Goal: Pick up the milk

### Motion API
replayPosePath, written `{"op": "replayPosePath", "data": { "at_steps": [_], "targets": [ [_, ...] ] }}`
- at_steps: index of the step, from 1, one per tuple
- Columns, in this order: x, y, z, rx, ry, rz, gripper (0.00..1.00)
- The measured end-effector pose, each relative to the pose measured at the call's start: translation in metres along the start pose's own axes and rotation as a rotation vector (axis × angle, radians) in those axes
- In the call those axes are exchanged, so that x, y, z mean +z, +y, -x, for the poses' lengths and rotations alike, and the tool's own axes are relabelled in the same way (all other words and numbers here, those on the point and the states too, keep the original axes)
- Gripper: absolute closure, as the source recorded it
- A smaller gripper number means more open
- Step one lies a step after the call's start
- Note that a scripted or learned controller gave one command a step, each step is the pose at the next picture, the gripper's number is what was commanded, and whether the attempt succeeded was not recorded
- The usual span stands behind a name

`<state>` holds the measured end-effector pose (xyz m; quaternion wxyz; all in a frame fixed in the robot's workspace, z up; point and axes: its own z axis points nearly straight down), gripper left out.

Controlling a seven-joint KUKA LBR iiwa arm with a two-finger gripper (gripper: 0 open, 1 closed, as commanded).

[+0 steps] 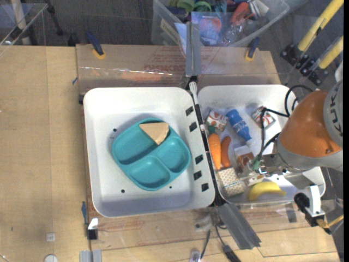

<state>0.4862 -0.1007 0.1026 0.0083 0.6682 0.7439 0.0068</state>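
Note:
In the right bin (240,94), a small white carton with red and green print (216,120) lies near the back left; it looks like the milk. A second small white and red pack (262,116) lies at the back right, partly under a black cable. The arm's orange band (305,131) hangs over the bin's right side. My gripper (257,167) is low in the bin's front half, among a brown packet (244,161) and a banana (265,190). It is well to the front right of the white carton and apart from it.
The right bin also holds a blue bottle (239,123), a carrot (215,150), an orange piece (226,150) and a waffle-like square (229,180). The left bin (103,113) holds a teal divided plate (150,154) with a tan wedge (155,131). A clear box of toys (218,7) stands behind.

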Motion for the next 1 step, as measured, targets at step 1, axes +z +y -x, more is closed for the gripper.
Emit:
{"op": "replayPosePath", "data": {
  "at_steps": [1],
  "targets": [
    [-0.1214,-0.0003,-0.0358,0.15,0.002,-0.024,1.0]
  ]
}}
